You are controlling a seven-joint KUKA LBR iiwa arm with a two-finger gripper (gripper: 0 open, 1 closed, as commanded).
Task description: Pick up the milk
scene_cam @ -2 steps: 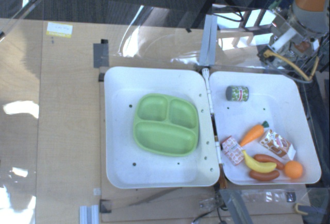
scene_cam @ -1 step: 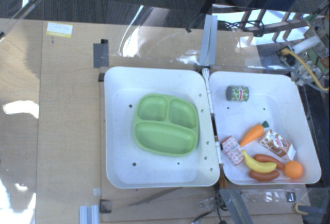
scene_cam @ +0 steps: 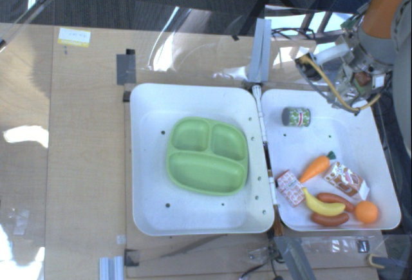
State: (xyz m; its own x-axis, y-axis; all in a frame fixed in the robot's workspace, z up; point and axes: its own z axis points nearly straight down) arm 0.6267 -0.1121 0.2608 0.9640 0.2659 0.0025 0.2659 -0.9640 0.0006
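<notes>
The milk [scene_cam: 290,186], a small red-and-white carton, lies on its side in the right bin [scene_cam: 380,143], close to the bin's left wall and beside the banana [scene_cam: 324,205]. My gripper [scene_cam: 351,82] hangs over the bin's far right corner, well above and behind the carton, with yellow cable looped around it. Nothing is seen in its grasp.
Also in the right bin are a green-labelled can [scene_cam: 296,117], a carrot [scene_cam: 315,168], a brown-and-white packet [scene_cam: 346,181], sausages [scene_cam: 331,217] and an orange [scene_cam: 366,212]. In the left bin [scene_cam: 148,143] sits a green divided plate [scene_cam: 208,155]. A grey post [scene_cam: 260,50] stands behind the bins.
</notes>
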